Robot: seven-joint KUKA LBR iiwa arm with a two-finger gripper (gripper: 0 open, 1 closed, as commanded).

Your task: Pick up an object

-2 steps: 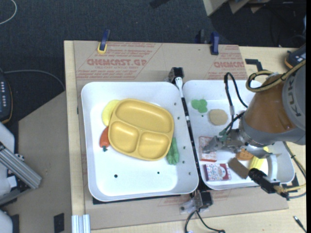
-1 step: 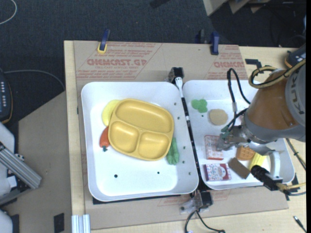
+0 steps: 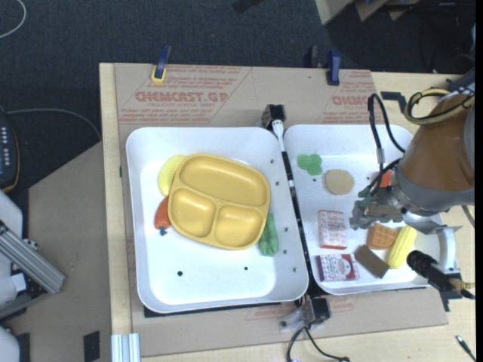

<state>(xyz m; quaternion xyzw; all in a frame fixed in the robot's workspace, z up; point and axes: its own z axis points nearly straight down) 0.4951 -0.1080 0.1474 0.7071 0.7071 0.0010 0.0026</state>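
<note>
The right bin (image 3: 355, 138) holds a green toy (image 3: 309, 162), a tan round cookie (image 3: 339, 181), two red-and-white packets (image 3: 331, 228) (image 3: 336, 266), a waffle piece (image 3: 382, 237), a yellow corn cob (image 3: 401, 247) and a brown block (image 3: 370, 261). My gripper (image 3: 367, 213) hangs low over this bin, just above the waffle piece and right of the upper packet. Its tip is dark and cluttered, and I see nothing held in it. A small orange bit (image 3: 386, 178) shows beside the wrist.
In the left bin (image 3: 143, 225) lies a yellow divided tray (image 3: 218, 200), with a red-orange pepper (image 3: 162, 215) at its left, a yellow piece (image 3: 169, 170) behind it and a green leafy toy (image 3: 269, 236) at its right. Cables (image 3: 375, 127) loop above the arm.
</note>
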